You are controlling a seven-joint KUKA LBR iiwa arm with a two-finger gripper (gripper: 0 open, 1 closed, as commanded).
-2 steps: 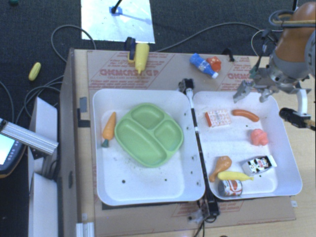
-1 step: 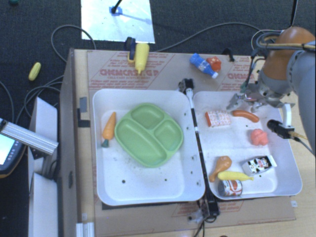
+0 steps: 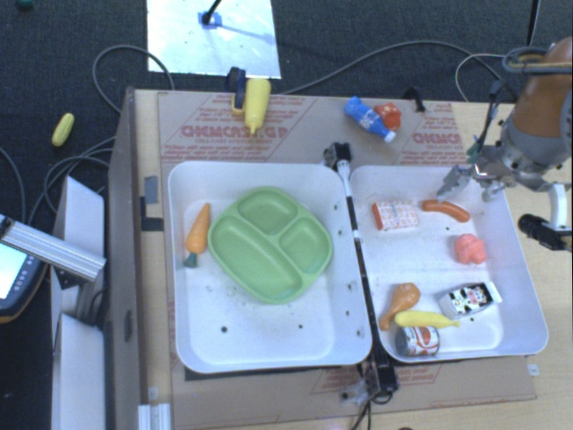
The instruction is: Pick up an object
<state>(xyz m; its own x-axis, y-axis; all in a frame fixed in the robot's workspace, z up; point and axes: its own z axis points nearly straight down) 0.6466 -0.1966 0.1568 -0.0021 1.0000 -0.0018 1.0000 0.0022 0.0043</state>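
My gripper (image 3: pixel 461 179) hangs at the right bin's (image 3: pixel 528 316) far edge, just beside the sausage (image 3: pixel 445 209); I cannot tell its state, it blurs. The arm (image 3: pixel 542 106) is cut off at the frame's right. A green plate (image 3: pixel 269 243) sits mid left bin (image 3: pixel 269 343).

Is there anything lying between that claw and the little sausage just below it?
Nothing visible. The claw hangs just above the sausage, with bare bin floor between; the cracker pack lies off to the side.
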